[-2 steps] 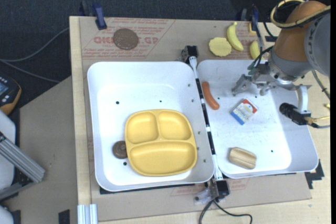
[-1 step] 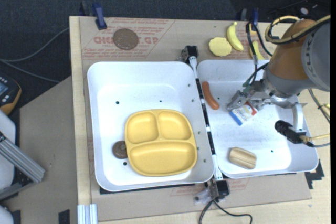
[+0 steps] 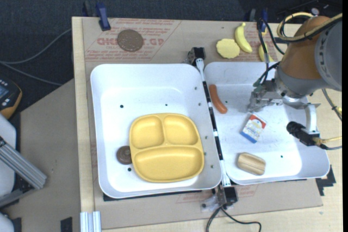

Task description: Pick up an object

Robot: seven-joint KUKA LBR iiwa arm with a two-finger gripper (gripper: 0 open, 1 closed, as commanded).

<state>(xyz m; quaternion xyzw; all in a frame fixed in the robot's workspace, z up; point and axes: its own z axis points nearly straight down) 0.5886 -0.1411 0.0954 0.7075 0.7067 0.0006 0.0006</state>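
In the right bin (image 3: 304,171) lie an orange-red sausage (image 3: 218,99) near the left wall, a small blue-and-white carton (image 3: 253,129) in the middle, and a tan bread roll (image 3: 250,163) at the front. My gripper (image 3: 262,99) hangs low over the bin's back half, just above and behind the carton and to the right of the sausage. The grey arm with its orange band (image 3: 304,57) rises behind it at the right. I see nothing held in the gripper.
The left bin (image 3: 109,89) holds a yellow divided plate (image 3: 166,147) and a brown cookie (image 3: 124,155) beside it. Behind the bins, on the bench, lie a banana (image 3: 243,38), a yellow slice (image 3: 228,48) and a brown disc (image 3: 130,39). Cables (image 3: 312,141) trail at the right.
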